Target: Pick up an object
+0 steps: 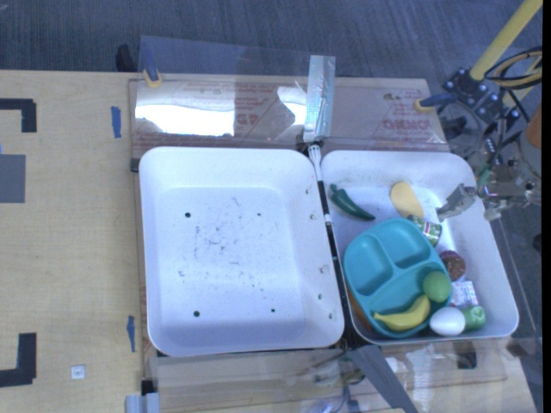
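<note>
The claw (456,203) is hanging over the right bin (504,269) near a yellow object (406,199); I cannot tell its state.

Two white bins (232,170); left one speckled with dark marks. Teal tray (387,265), yellow banana (405,317), green pepper (349,202), white egg (447,321). Surface (60,256) tan wood.

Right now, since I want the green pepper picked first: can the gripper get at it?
Probably yes. The green pepper lies alone on the bare floor of the right bin, apart from the teal tray, with nothing over it.
</note>
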Motion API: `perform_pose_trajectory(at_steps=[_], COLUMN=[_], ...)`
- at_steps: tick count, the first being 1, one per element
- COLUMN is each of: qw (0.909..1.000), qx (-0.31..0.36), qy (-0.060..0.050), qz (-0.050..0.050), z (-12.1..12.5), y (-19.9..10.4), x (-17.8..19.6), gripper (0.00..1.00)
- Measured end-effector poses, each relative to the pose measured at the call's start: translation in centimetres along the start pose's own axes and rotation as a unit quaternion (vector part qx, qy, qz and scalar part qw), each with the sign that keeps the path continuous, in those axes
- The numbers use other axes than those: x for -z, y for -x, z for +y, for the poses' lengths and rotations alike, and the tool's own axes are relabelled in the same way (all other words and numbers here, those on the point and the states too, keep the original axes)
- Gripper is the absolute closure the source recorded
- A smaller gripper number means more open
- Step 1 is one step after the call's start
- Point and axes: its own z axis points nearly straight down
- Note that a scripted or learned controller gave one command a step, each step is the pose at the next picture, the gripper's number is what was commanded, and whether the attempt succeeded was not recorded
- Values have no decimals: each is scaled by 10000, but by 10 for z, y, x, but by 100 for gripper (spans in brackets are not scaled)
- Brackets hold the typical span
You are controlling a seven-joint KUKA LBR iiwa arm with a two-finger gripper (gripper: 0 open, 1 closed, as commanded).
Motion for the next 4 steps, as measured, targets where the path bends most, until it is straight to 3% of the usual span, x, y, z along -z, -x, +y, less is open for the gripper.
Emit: perform_pose_trajectory(at_steps=[1, 2, 3, 4], qw=[10000, 9942, 9941, 9986], qx=[40, -1078, -1081, -520], qy=[-13, 32, 75, 48], qz=[-4, -8, -28, -1], z=[-11, 38, 40, 83], y=[9, -18, -18, -64], x=[-62, -115, -104, -8], gripper=[0, 0, 100, 100])
